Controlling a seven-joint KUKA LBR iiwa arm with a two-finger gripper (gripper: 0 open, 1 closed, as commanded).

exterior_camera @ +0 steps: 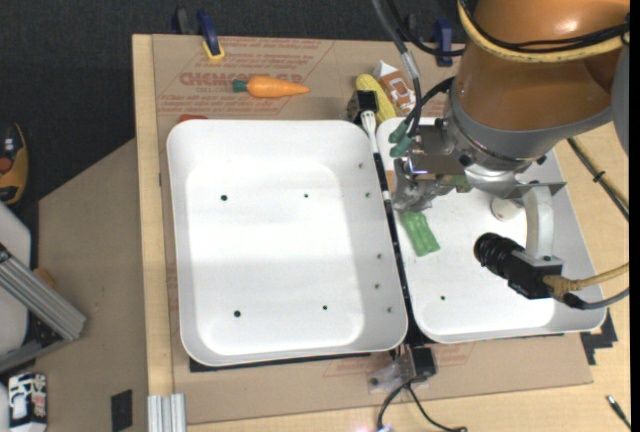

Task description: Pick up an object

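1. My two-finger gripper (415, 188) hangs low over the right white plastic bin (480, 315); whether it is wide or narrow I cannot tell.
2. A flat green rectangular piece (421, 233) lies just at its 6 o'clock.
3. An orange toy carrot (272, 88) sits on the bench at 10 o'clock, well apart.

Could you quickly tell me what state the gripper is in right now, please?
Gripper: cannot be told; it sits low in the right white bin, just above a flat green object.
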